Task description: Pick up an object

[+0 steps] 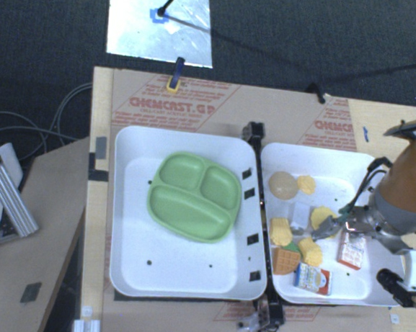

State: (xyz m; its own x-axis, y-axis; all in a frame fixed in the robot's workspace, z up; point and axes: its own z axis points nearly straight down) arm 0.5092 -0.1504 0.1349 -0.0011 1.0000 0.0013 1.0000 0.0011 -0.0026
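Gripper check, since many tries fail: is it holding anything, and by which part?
Cannot be told. The gripper is low in the right bin among the yellow toy food pieces, but no item shows between its fingers.

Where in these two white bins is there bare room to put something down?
Left bin: bare floor around the green divided plate, widest along the near edge. Right bin: a strip along the far wall. Crowded near its centre, among yellow pieces, waffle, cartons.

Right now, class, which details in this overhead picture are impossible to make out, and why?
- Gripper: finger state, too small and blurred in the camera view.
- Small carton: label print too small.
- Red-and-white packet: top edge covered by the wrist.
- Arm: cut off by the right edge.
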